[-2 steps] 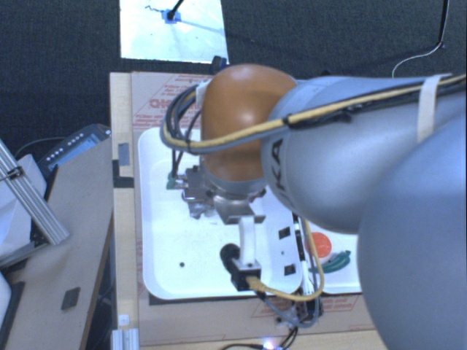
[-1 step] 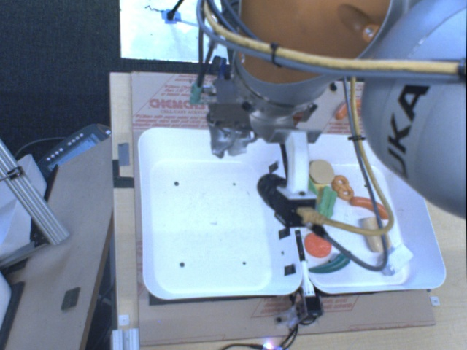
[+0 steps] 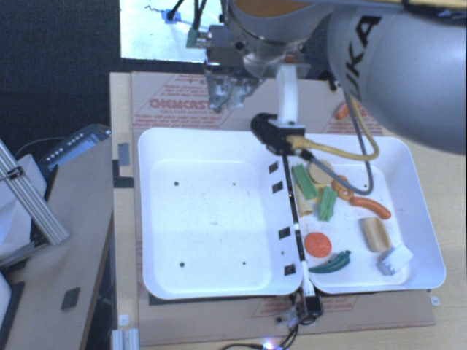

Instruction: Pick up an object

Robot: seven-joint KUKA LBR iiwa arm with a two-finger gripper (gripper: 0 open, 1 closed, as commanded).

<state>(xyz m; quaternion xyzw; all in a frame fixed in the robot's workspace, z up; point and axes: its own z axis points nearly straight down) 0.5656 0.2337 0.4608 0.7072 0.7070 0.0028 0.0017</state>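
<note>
My gripper (image 3: 223,99) hangs high over the back rim of the left bin (image 3: 149,217), with nothing visibly in it. The right bin (image 3: 421,195) holds several small things. Two light green pieces (image 3: 305,183) (image 3: 327,203) lie near the divider, with a tan round piece (image 3: 319,172) behind them. An orange-red sausage shape (image 3: 363,203) lies to their right. Toward the front are a red disc (image 3: 318,245), a dark green pepper (image 3: 330,262), a tan bread-like block (image 3: 375,233) and a grey-white piece (image 3: 394,259).
The grey arm fills the upper right and hides the right bin's back corner. A small orange thing (image 3: 341,111) lies on the cardboard behind the right bin. A side table with a dark device (image 3: 73,146) stands to the left of the bench.
</note>
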